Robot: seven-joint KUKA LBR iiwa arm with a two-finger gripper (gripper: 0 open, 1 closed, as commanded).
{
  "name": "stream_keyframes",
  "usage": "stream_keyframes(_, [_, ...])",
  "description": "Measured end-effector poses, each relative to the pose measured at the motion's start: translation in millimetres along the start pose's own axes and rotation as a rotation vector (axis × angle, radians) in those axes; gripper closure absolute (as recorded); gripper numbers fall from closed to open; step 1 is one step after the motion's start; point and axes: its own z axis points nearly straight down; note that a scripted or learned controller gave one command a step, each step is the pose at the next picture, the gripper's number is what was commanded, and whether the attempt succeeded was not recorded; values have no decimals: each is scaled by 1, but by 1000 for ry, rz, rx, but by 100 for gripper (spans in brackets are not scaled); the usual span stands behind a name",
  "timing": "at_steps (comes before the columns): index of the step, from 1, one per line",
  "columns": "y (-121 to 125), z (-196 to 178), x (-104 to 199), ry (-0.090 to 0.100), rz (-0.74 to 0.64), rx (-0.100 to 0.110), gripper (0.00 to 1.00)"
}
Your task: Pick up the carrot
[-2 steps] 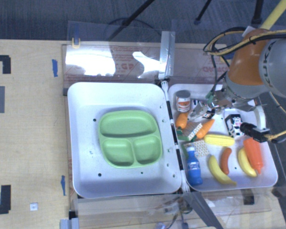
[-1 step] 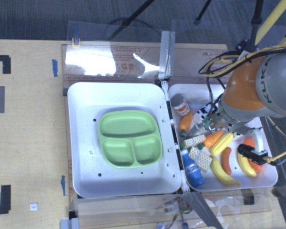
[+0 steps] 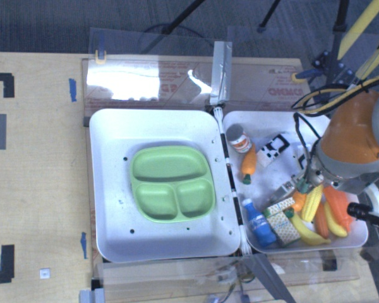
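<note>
The carrot (image 3: pixel 248 163), small and orange with a green end, lies in the left part of the right bin (image 3: pixel 265 122), close to the divider. My gripper (image 3: pixel 298 185) hangs below the arm's orange band (image 3: pixel 350 134), low over the pile of toy food at the bin's right side. It is to the right of the carrot and a little nearer the front, clearly apart from it. Nothing shows the carrot in its grasp.
A red-and-white can (image 3: pixel 238 139) stands just behind the carrot, with a black-and-white item (image 3: pixel 275 146) to its right. Corn (image 3: pixel 312 202), a banana (image 3: pixel 309 233), an orange-red piece (image 3: pixel 336 207) and a blue bottle (image 3: pixel 259 227) crowd the front. The left bin (image 3: pixel 107 169) holds a green divided plate (image 3: pixel 172 183).
</note>
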Motion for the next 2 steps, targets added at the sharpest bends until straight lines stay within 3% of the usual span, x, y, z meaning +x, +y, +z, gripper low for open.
stream_keyframes(1, [78,-98,89,0,-144,-1,0])
stream_keyframes(2, [86,-98,56,-1,-118,-1,0])
